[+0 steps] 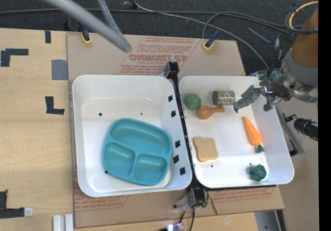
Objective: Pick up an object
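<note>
Nothing has been lifted yet: every object lies on the floor of the right-hand shallow white bin (283, 144), so the whole pick is left to do. The grey two-finger gripper (256, 99) hovers over that bin's upper right part, its jaws spread apart and holding nothing. Nearest candidates, judged from the jaws: the small green-and-red labelled can (223, 97) lies just beside them toward the divider, and the orange plastic carrot (252, 131) lies just below them. Neither is between the jaws.
</note>
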You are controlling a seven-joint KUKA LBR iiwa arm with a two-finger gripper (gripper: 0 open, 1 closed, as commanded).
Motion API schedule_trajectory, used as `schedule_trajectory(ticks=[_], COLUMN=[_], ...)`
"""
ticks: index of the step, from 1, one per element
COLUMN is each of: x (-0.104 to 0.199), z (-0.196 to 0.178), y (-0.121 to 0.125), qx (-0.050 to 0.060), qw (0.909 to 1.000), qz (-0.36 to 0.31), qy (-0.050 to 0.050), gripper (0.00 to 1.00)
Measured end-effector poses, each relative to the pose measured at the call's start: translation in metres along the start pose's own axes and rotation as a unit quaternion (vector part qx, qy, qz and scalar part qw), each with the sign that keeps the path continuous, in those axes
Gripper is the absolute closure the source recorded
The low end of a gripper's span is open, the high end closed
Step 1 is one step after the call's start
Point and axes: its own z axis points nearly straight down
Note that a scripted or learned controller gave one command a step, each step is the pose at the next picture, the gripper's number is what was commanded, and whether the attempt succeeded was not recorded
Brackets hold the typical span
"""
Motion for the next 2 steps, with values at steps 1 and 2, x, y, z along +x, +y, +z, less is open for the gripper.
schedule_trajectory(ticks=[1,2], x=[-0.003,-0.004], z=[0.063,0.124], y=[-0.003,0.004], qx=[0.002,0.003], qw=[1.0,1.0], qz=[0.001,0.0], qy=[0.0,0.0], gripper=[0.0,0.0])
